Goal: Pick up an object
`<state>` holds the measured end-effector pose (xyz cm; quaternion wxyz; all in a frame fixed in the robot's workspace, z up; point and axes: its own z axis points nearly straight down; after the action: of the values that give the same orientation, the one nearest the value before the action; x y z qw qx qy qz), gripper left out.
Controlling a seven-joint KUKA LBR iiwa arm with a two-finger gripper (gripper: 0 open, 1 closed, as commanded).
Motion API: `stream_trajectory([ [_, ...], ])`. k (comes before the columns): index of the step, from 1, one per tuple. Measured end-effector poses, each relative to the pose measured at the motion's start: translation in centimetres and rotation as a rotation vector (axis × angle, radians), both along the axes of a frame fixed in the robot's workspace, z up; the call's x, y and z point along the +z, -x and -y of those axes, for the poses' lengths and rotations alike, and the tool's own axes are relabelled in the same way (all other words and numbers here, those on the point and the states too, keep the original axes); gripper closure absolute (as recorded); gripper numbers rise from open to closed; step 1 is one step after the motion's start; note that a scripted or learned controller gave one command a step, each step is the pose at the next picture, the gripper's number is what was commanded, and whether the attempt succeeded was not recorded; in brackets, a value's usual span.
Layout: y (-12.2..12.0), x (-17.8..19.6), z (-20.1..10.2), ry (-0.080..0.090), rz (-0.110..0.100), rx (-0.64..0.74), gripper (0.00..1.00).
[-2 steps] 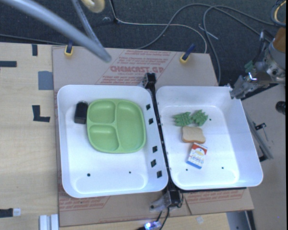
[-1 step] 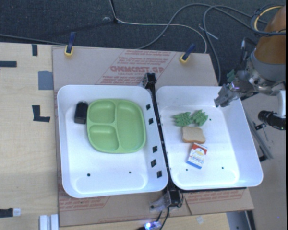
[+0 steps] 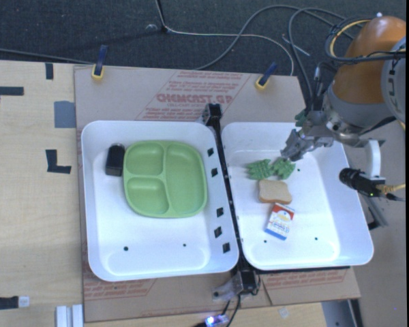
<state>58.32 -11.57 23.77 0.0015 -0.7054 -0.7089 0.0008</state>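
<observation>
The gripper (image 3: 291, 152) hung low over the right bin (image 3: 341, 240), at the upper right edge of the green leafy toy (image 3: 269, 169), which I took as the thing to be picked up. This leafy toy lay in the upper middle part of the right bin, and its long axis ran nearly left to right, a little tilted. From the gripper, the toy lay down and to the left, very close, perhaps already touching at its right end. Whether the fingers were open or closed I could not tell, because they were dark and small against the toy. Just below the leafy toy lay a slice of toy bread (image 3: 275, 192), almost touching it, and below the bread was a small red and blue carton (image 3: 280, 223). In the left bin (image 3: 95, 203), well apart from the leafy toy, a green divided plate (image 3: 165, 179) rested with a small black object (image 3: 114, 160) just beside its left edge. I judged that the next move needed only a short descent toward the left.
</observation>
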Motion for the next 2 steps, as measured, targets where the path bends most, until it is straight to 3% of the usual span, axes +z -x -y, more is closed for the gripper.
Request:
stream_trajectory([
  [2, 2.3, 1.2, -10.8, -0.001, 0.001, 0.002, 1.00],
])
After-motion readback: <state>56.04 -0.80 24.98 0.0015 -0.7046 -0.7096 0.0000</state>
